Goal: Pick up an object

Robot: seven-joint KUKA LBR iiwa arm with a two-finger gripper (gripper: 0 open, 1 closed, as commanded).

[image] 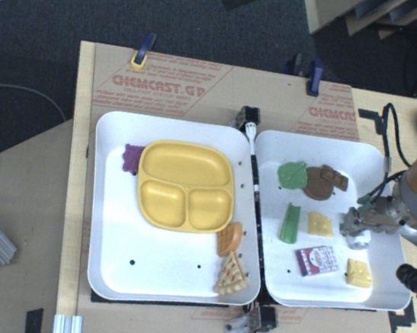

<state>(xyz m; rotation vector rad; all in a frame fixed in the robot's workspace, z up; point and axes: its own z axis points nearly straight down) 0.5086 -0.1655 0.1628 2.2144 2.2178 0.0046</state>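
Observation:
My gripper (pixel 356 230) hangs low over the right side of the right bin (pixel 287 288), the arm reaching in from the right. Just left of it lies a pale yellow cheese piece (pixel 320 224). A second yellow block (pixel 360 273) sits below the gripper, and a maroon packet (pixel 318 260) lies to its lower left. Further left a green stick (pixel 290 223) lies upright in the view. At the bin's back rest a green leafy piece (pixel 293 174) and a brown lump (pixel 323 181). I see nothing held by the gripper.
The left bin (pixel 102 262) holds a yellow divided plate (pixel 186 185), a purple piece (pixel 131 158) at its left, an orange-brown roll (pixel 230 238) and a waffle piece (pixel 233 274). Clamps and cables line the bench edges.

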